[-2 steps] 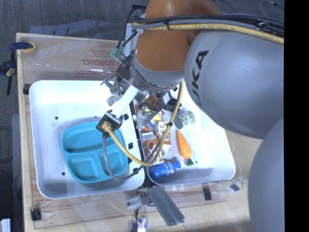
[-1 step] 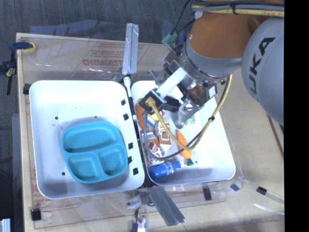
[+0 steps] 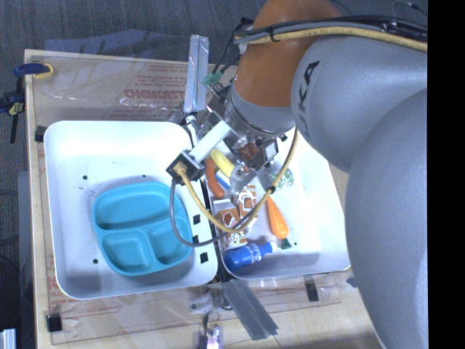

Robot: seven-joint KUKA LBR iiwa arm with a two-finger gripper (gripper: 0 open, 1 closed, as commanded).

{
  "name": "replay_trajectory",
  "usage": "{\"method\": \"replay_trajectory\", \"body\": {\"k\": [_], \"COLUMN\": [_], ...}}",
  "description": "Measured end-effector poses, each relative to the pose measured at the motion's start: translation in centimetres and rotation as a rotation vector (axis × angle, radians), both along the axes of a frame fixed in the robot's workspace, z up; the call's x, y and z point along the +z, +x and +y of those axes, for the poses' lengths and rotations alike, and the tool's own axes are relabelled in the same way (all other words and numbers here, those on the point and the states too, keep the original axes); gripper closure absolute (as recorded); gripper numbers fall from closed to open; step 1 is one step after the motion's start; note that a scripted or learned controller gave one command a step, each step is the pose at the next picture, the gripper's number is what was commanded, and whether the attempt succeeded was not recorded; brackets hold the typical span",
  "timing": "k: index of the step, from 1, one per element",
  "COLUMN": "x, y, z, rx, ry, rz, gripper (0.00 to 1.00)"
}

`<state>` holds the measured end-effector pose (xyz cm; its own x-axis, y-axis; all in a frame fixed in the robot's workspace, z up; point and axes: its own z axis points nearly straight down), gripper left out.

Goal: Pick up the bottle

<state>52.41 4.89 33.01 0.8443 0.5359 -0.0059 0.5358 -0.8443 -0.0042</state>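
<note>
In the camera view, the blue bottle [image 3: 247, 254] is lying on its side at the lower centre of the frame, in the right bin [image 3: 320, 257], so the pick is looking not yet done. The gripper [image 3: 236, 169] is hanging above the clutter near the carrot [image 3: 276, 220]. The wrist is hiding its state, so whether it is grasping anything cannot be told.

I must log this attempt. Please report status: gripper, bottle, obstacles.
Gripper low over right bin, fingers hidden. Blue bottle lying at bin's near edge, not held. Orange carrot beside it, other small items close.
</note>
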Motion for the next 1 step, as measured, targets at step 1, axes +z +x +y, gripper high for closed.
{"method": "replay_trajectory", "body": {"k": [1], "x": [2.44], "y": [-3.58], "z": [5.88], "rx": [-0.175], "ry": [-0.002], "rz": [-0.007], "gripper": [0.0]}}
